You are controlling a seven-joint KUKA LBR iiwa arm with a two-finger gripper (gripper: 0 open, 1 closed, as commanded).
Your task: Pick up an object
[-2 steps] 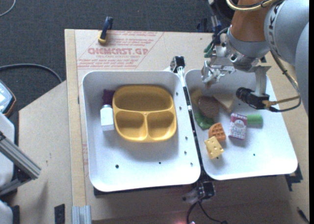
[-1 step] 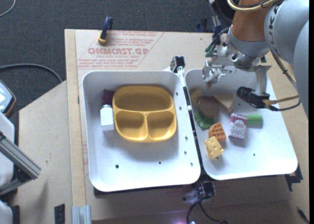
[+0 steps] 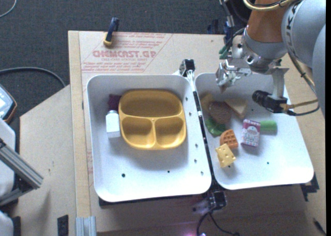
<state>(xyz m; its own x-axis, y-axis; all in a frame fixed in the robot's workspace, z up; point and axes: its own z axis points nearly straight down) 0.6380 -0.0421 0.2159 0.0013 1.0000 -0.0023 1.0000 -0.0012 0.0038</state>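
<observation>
Nothing picked up yet: gripper (image 3: 226, 78) hung at the upper edge of the right bin (image 3: 289, 165), above the toy food, fingers' state impossible to tell. Brown patty (image 3: 220, 111), waffle (image 3: 228, 138), cheese (image 3: 225, 155) and pink carton (image 3: 251, 133) lay untouched mid-frame right; approach and grasp remained.

You're seeing red print reading "CHEMCAST GP" on the board (image 3: 129, 54) at twelve o'clock from the left bin (image 3: 98, 126); smaller lines beneath aren't legible.

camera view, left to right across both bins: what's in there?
white bottle → yellow divided tray → brown patty → waffle → pink carton → green piece
</observation>
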